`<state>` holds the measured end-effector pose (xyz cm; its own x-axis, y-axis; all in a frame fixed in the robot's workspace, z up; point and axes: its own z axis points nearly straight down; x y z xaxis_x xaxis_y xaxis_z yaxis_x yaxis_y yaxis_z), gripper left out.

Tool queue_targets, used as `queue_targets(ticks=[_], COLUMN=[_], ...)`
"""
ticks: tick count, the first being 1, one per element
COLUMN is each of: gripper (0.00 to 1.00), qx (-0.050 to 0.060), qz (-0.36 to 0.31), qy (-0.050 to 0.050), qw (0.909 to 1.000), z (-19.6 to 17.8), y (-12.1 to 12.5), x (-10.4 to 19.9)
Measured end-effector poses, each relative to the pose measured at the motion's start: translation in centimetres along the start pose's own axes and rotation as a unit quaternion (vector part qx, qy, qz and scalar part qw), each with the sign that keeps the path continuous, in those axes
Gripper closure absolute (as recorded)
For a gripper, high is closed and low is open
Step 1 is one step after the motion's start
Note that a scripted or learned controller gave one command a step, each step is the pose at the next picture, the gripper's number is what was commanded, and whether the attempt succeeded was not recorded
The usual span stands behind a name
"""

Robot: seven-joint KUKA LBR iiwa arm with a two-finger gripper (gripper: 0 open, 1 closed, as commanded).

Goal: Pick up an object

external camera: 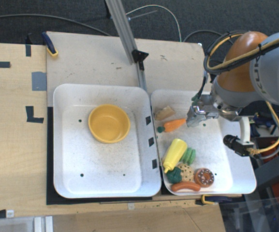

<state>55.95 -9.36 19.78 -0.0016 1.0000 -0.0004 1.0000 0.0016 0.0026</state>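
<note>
My gripper (195, 117) hangs over the upper middle of the right bin (236, 178), its tips just right of an orange carrot (173, 125). A tan bread piece (164, 112) lies up and left of the carrot. Lower down in this bin rest a yellow mustard bottle (173, 154), a green vegetable (189, 155), a cracker (184, 172), a dark green item (174, 176), a chocolate doughnut (204, 177) and a red sausage (186, 187). A yellow bowl (109, 123) stands in the left bin (71, 178).
A grey metal pole (124, 28) slants down to the divider between the bins. Yellow and black cables (216, 52) loop around the arm at the right. A black fitting (236, 145) sticks out over the right bin's edge.
</note>
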Motion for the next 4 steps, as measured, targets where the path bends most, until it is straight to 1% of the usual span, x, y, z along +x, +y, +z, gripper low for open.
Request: queue_targets(ticks=[1, 2, 3, 4], gripper=[1.00, 1.00, 1.00, 1.00], qx=[0.000, 0.000, 0.002, 0.003], qz=[0.000, 0.000, -0.003, -0.002], qy=[0.000, 0.000, 0.001, 0.001], qw=[1.0000, 1.0000, 1.0000, 1.0000], z=[-4.3, -7.8, -7.7, -6.3], y=[0.6, 0.7, 0.6, -0.2], x=[0.1, 0.1, 5.9, 10.9])
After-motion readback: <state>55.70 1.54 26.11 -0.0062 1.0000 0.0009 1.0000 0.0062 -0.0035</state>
